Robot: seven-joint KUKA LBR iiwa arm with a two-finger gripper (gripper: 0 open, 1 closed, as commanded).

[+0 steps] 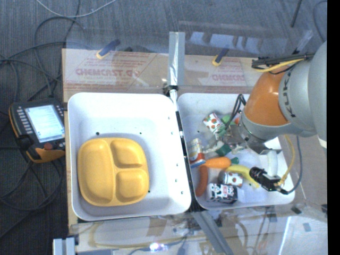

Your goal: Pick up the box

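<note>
Gripper point(229, 137) is hanging over the right bin point(187, 142), finger state cannot be told; box point(213, 122) is lying just beside it at 10 o'clock, tilted.

Tray point(113, 170) in left bin point(121, 102), right bin point(193, 101) beside it holding carrot point(217, 163), probably a small box point(222, 193) nearer than the carrot

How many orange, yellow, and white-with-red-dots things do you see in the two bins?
Orange: 2, the carrot and a sausage-shaped piece in the right bin.
Yellow: 2, the divided plate in the left bin and the banana.
White with red dots: 1, the small box.
Total: 5
</note>
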